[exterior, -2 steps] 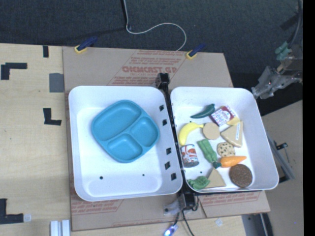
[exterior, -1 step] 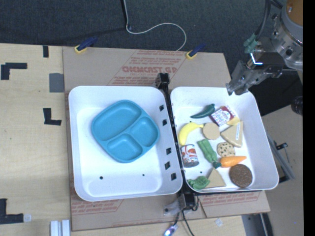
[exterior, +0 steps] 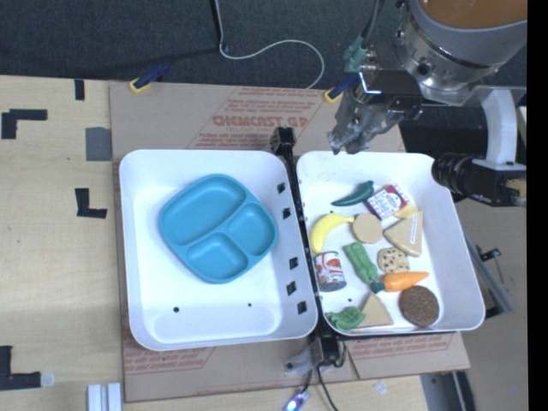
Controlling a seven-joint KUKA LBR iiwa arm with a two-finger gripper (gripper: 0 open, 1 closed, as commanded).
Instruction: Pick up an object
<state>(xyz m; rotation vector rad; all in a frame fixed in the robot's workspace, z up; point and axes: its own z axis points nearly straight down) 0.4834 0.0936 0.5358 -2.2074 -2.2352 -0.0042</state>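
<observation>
Approach step: gripper (exterior: pixel 349 140) hovers over the right bin's (exterior: pixel 454 255) far-left corner, nothing visibly held; grip state hard to tell. Banana (exterior: pixel 329 229) and toy food lie below. Next: descend onto one item.

Showing grey metallic arm (exterior: pixel 467 37), orange band topping wrist, dark tool (exterior: pixel 351 135) hanging below, black cables trailing alongside.

Wooden worktop (exterior: pixel 51 255) with black tape marks, cardboard sheet (exterior: pixel 248 118) on top. Dark carpet (exterior: pixel 103 15) behind. White cable (exterior: pixel 257 54) trails across it.
</observation>
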